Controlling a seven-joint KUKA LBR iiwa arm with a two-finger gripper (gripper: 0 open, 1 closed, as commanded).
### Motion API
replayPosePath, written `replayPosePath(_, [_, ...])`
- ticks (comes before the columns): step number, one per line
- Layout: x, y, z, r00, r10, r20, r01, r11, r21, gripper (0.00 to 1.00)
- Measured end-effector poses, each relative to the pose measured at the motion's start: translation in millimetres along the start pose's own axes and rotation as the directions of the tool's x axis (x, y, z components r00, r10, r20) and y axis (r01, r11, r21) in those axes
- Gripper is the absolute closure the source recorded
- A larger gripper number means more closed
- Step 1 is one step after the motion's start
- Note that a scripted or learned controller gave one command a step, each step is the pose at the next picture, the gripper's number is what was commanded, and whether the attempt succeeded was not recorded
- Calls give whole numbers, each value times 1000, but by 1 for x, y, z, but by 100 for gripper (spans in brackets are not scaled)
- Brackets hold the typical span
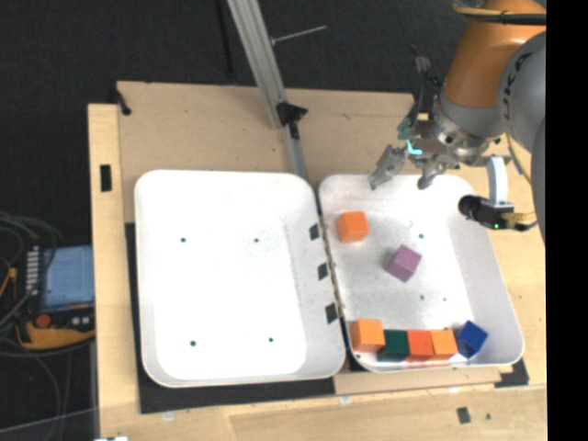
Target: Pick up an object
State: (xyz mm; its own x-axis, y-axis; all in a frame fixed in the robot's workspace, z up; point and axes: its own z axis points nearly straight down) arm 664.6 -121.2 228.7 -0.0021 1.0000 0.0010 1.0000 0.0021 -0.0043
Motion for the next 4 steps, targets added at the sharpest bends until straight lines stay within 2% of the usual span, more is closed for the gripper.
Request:
replayPosePath(1, [-1,1,-3,1000,-2,3,2,1000,-4,0])
replayPosePath(2, [7,4,53,1000,-3,3,3,1000,0,0])
replayPosePath(3, [10,6,107,1000,0,-1,0,1000,-14,0])
replayPosePath(4, [9,9,128,1000,-6,5,6,1000,-14,0])
